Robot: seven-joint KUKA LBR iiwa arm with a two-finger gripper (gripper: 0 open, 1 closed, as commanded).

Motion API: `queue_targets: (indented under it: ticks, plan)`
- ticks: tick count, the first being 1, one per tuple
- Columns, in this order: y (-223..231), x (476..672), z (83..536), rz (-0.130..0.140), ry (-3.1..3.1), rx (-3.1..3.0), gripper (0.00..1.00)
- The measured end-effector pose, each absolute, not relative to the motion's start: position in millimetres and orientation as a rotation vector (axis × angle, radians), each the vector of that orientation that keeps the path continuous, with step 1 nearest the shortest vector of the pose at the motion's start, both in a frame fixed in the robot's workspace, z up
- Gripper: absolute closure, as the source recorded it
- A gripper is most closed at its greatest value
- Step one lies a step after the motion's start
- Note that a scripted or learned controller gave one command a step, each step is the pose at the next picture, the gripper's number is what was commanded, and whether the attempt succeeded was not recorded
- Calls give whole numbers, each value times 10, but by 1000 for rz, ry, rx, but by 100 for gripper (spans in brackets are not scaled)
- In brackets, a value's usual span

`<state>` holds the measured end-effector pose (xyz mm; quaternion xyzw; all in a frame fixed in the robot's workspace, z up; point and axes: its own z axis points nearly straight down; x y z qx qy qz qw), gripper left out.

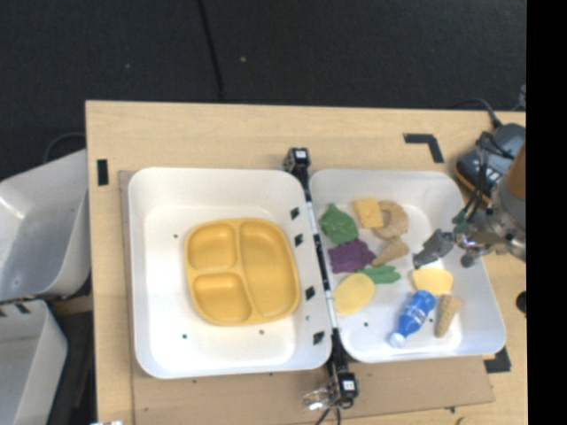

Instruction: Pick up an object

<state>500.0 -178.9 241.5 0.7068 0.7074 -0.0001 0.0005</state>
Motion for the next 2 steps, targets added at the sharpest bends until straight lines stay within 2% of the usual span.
queue_targets:
  ticks: [1,2]
  plan:
    - [-1030,4909,3196,8,2227,2208,0]
    - [-549,4893,2171,-5,2231,2220,0]
